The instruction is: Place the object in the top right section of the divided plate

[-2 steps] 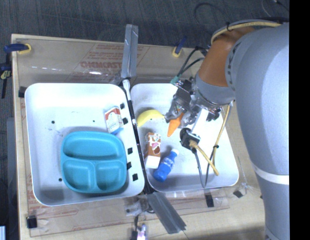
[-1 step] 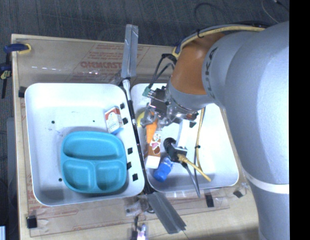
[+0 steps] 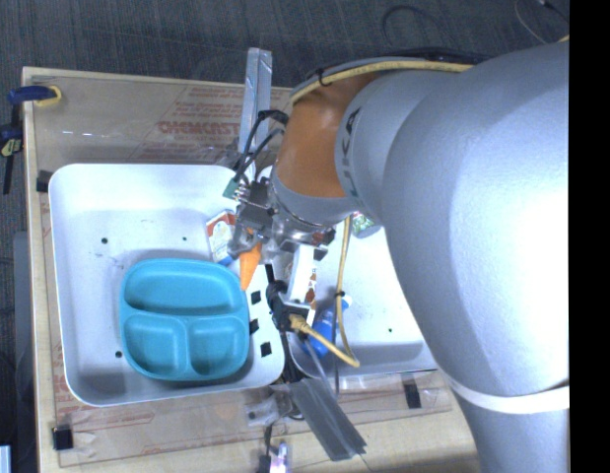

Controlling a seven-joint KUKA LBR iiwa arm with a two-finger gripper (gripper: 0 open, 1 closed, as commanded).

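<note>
The arm [image 3: 462,195] hides most of the right bin [image 3: 383,338] and the gripper [image 3: 253,227], whose state cannot be told, low over the left bin [image 3: 98,225] where the plate [image 3: 184,318] lies, an orange object [image 3: 248,264] half-hidden just beside the plate's top right corner.

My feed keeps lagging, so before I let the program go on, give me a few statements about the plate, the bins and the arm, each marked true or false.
1. The divided plate is blue. True.
2. The plate lies in the right bin. False: it lies in the left bin.
3. The plate's three sections hold no object. True.
4. The arm hangs over the left bin's far left edge. False: it hangs over the strip between the two bins, beside the plate's right rim.
5. An orange item shows just off the plate's upper right rim. True.
</note>
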